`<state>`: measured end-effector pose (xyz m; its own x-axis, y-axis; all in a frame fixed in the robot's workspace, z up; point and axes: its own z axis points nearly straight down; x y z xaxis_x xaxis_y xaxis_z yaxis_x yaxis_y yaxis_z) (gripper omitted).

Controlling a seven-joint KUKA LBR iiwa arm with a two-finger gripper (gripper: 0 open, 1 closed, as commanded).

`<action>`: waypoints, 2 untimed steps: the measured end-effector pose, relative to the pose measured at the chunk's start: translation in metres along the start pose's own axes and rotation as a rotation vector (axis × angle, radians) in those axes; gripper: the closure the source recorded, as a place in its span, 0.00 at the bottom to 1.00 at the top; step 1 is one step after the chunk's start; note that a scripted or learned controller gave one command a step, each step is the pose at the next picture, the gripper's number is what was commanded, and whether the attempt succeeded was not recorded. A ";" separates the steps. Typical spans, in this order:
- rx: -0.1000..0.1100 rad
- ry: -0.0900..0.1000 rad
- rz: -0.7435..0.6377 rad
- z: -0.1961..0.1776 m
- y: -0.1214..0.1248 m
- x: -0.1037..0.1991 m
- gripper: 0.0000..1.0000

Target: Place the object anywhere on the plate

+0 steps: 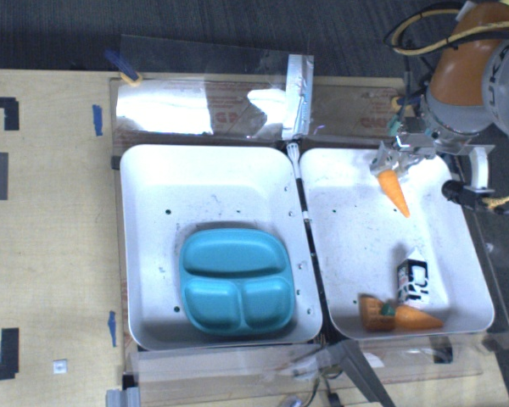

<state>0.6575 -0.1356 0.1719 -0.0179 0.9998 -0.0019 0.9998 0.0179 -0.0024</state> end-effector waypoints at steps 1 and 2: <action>-0.003 0.003 -0.004 -0.013 -0.082 0.059 1.00; 0.001 0.005 0.098 -0.012 -0.103 0.162 1.00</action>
<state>0.5518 0.0241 0.1840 0.0803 0.9968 0.0024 0.9968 -0.0803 -0.0038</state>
